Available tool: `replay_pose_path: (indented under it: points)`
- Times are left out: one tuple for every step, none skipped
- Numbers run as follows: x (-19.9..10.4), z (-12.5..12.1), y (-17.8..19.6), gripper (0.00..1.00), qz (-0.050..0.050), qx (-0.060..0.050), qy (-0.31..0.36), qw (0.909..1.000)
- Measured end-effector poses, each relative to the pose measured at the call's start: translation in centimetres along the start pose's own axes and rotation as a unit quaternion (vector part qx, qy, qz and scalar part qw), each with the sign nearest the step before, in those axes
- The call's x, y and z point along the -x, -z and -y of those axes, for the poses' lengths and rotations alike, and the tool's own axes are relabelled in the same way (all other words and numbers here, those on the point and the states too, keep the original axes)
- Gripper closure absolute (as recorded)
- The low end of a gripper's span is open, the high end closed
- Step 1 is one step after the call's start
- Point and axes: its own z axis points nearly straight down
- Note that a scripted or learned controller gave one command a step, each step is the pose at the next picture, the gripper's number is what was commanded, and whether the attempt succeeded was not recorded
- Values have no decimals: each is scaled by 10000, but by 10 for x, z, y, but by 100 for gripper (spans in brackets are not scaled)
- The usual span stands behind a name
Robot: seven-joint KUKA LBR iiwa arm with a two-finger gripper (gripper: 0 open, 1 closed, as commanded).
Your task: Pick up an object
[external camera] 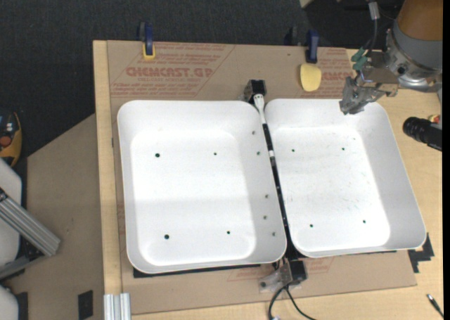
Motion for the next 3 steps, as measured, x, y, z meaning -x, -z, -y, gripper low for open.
replay_pose_path:
  points:
    - [-68, -19, -46, 100, -13, -18, 38, 10000]
    - [-94, -30, 67, 100, -8, 83, 31, 10000]
    - [-148, -61, -27, 100, -8, -38, 34, 10000]
